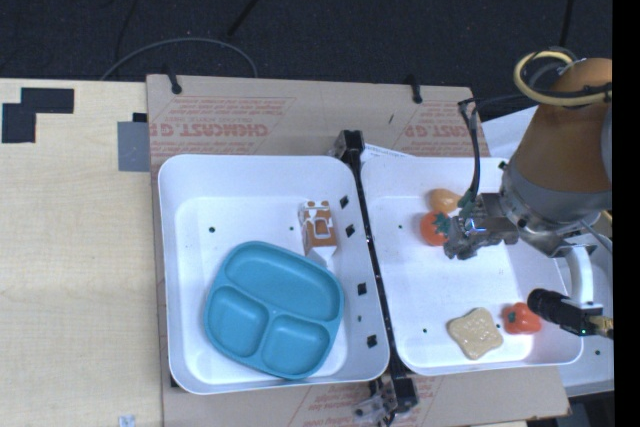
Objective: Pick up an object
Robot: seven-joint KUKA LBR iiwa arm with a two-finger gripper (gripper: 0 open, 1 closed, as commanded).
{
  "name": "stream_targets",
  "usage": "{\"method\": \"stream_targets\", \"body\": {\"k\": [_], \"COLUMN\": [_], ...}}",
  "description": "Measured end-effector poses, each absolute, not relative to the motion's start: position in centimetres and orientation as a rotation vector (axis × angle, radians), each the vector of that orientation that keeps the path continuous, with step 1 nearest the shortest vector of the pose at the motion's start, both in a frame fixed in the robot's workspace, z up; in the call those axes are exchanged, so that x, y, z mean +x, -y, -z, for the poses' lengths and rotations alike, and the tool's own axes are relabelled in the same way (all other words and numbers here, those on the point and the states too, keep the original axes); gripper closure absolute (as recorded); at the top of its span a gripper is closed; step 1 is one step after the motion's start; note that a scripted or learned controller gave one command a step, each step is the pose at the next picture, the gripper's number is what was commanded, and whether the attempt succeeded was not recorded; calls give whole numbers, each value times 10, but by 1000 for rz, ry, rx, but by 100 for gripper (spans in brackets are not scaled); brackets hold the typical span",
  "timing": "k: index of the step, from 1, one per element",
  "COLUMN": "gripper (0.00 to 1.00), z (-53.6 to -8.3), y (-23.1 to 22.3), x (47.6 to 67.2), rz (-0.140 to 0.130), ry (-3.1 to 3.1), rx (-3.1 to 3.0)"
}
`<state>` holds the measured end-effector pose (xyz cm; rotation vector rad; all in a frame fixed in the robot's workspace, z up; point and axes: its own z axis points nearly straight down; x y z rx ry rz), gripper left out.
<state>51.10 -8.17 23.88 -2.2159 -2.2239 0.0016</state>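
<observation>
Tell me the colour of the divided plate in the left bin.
Blue plate, clearest in the camera view.

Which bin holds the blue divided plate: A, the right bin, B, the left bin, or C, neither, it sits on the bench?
B: the blue plate lies inside the left bin, below a small orange and white toy.

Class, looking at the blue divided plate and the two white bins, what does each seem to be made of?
The blue divided plate looks like moulded plastic, matte: uniform colour, soft rounded compartment ridges. The white bins seem to be thin, smooth plastic, judging by their rounded corners and faint sheen, though coated metal cannot be ruled out.
</observation>
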Motion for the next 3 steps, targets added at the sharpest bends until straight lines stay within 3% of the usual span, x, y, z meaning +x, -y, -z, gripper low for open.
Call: {"method": "stream_targets", "body": {"k": [2,3], "gripper": [100,100], "z": [-236,-242], "y": [-27,-79], "x": [527,548], "rz": [-4,-1], "ry": [2223,2225], "rx": [-2215,-2215]}}
